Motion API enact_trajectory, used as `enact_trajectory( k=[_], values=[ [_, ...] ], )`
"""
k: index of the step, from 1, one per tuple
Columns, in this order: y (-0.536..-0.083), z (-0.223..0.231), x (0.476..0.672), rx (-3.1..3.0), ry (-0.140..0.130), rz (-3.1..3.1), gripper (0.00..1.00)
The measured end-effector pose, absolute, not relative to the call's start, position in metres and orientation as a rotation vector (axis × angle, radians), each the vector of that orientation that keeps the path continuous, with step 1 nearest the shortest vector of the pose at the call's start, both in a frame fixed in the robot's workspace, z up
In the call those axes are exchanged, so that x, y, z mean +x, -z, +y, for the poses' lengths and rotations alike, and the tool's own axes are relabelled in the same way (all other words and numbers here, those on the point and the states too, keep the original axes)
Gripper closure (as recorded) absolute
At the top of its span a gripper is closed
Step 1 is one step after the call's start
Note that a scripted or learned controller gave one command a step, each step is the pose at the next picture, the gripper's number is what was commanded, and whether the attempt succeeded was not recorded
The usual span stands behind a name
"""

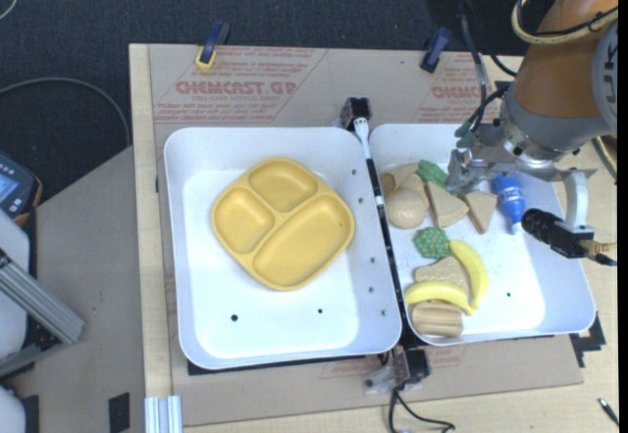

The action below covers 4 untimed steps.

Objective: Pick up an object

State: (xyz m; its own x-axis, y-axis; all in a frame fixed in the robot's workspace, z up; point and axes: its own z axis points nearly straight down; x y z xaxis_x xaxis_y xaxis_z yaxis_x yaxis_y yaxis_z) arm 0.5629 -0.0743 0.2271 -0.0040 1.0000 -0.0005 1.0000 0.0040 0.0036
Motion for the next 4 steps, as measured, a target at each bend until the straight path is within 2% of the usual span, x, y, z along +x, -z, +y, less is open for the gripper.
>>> enact_trajectory(
  k=[1, 2, 3, 4],
  values=[
    [-0.229, -0.014, 0.577, 2.217, -0.003, 2.223, 1.0],
    [-0.234, -0.021, 0.573, 2.22, -0.003, 2.22, 1.0],
    [-0.218, -0.019, 0.583, 2.22, 0.001, 2.223, 1.0],
    [-0.232, -0.026, 0.573, 2.221, 0.0, 2.221, 1.0]
  ],
)
